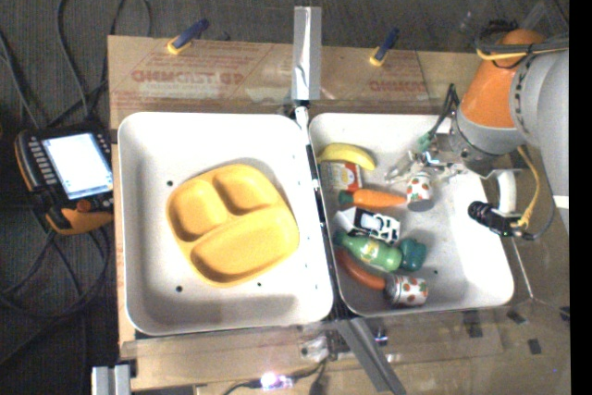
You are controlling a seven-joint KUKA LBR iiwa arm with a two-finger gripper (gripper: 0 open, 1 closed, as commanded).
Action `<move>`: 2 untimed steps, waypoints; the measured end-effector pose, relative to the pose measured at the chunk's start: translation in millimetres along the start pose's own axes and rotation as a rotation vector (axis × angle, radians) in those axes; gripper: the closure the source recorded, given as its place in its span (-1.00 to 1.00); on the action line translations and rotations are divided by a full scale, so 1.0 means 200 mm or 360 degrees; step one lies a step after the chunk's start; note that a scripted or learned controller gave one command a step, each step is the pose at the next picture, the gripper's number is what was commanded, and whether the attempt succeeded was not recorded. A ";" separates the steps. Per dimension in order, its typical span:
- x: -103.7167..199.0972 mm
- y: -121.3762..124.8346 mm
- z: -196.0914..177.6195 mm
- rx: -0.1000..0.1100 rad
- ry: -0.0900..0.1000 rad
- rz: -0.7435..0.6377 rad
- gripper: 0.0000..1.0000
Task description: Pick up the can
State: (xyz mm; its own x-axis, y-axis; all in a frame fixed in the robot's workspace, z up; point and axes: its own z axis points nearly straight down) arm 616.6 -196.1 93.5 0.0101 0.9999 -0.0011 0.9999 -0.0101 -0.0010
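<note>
Handheld screen unit (69, 169) sits at the frame's left edge on dark carpet strewn with cables. Next, the left bin (139, 291) holds a yellow divided plate (233, 222). The right bin (486, 277) holds a banana (347, 154), a carrot (375, 197), a green bottle (372, 251) and, at its lower edge, the can (406, 290) lying on its side. The gripper (427, 159) hovers in the bin's upper part, well above the can in the frame; I cannot tell its opening. Cardboard (213, 74) backs the bench.
</note>
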 end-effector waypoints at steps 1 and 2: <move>0.01 0.00 -0.04 0.0001 0.0003 -0.0002 1.00; -0.04 0.09 -0.43 0.0000 0.0000 0.0039 1.00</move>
